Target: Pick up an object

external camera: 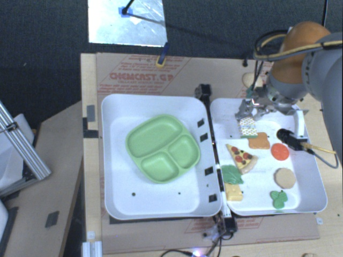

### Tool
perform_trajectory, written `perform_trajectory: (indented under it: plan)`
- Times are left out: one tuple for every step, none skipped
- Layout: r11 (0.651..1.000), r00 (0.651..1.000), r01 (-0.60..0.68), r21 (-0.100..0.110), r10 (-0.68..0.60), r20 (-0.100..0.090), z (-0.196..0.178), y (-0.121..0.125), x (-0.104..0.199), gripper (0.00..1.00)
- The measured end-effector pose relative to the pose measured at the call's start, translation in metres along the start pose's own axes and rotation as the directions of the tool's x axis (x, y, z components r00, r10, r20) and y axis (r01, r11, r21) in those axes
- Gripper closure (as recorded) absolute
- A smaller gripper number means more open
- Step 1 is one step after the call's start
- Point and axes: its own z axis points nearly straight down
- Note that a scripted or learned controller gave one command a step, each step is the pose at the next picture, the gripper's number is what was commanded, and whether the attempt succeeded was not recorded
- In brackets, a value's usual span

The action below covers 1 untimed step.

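Arm (316,63) cut off by right edge. Checkered piece (247,126) partly hidden under gripper (247,110); finger position impossible to tell.

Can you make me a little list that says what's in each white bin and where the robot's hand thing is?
left bin: green divided plate
right bin: toy foods
toy foods: pizza slice, red round piece, tan cookie, orange toast shape, green leafy piece, yellow cheese piece, small green broccoli
end effector: over the right bin's far edge, above a checkered piece
holding something: cannot tell
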Motion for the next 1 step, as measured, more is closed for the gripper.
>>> perform_trajectory:
  plan:
    - [1.000, 1.000, 0.001, -0.001, -0.001, 0.000, -0.0436, 0.0040, -0.0011, 1.00]
